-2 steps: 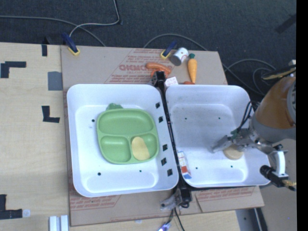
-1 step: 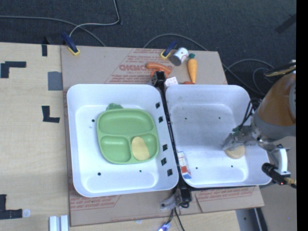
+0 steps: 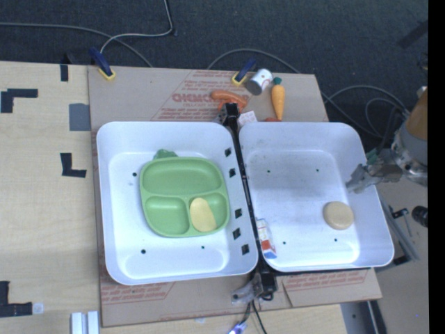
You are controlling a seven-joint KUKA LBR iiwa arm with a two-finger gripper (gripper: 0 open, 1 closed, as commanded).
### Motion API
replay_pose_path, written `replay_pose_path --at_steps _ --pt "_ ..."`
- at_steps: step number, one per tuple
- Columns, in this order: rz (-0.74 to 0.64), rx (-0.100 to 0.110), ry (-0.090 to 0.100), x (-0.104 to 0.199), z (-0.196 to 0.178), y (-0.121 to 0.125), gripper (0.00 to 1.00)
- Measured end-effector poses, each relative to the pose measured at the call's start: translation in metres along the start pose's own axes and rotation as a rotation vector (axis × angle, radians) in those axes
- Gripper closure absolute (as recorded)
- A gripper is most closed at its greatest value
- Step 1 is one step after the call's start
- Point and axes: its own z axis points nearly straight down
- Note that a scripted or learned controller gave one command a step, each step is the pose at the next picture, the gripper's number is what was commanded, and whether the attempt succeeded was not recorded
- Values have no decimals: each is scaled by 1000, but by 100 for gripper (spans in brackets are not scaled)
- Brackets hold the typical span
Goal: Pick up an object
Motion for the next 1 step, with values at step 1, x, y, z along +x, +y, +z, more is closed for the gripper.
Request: replay_pose_path --at_steps 1 --pt "0 2 1 0 1 -1 0"
